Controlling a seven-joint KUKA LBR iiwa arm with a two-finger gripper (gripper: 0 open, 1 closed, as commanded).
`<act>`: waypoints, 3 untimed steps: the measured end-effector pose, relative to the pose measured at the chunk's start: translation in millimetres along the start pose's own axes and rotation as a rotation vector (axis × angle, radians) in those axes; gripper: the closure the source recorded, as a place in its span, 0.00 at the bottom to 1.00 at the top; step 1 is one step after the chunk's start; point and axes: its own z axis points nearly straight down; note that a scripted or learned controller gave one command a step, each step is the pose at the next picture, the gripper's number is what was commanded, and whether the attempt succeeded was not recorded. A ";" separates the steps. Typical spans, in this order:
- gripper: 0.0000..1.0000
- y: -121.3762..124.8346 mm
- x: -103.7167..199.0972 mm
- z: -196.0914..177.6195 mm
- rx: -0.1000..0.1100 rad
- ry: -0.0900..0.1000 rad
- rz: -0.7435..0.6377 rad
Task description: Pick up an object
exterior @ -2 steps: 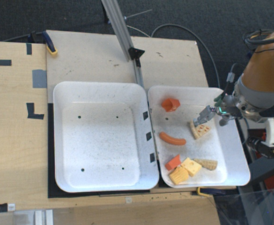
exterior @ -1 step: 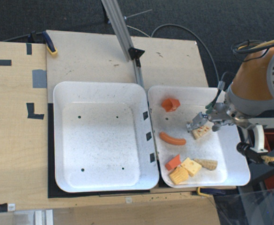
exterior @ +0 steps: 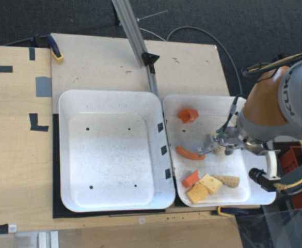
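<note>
Grey pincer [exterior: 208, 148] beside orange sausage [exterior: 190, 153] in right bin [exterior: 228, 103]; lettering illegible.

White letters run down the arm [exterior: 290, 99] at the right edge, cut off and too partial to read. No other text, label or number is legible.

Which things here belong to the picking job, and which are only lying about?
For the job:
- two-finger gripper
- curved orange sausage-shaped piece
- orange block
- small red-orange wedge
- yellow cheese-like chunks
- tan cone-shaped piece
- right white bin

Lying about:
- left white bin
- blue-and-yellow clamp
- grey metal pole
</note>
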 end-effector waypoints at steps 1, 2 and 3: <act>0.00 0.6 0.2 48.9 -0.009 -0.003 -0.001; 1.00 0.4 1.0 37.5 -0.007 -0.001 -0.002; 1.00 -3.3 -7.7 -10.5 -0.011 -0.003 0.001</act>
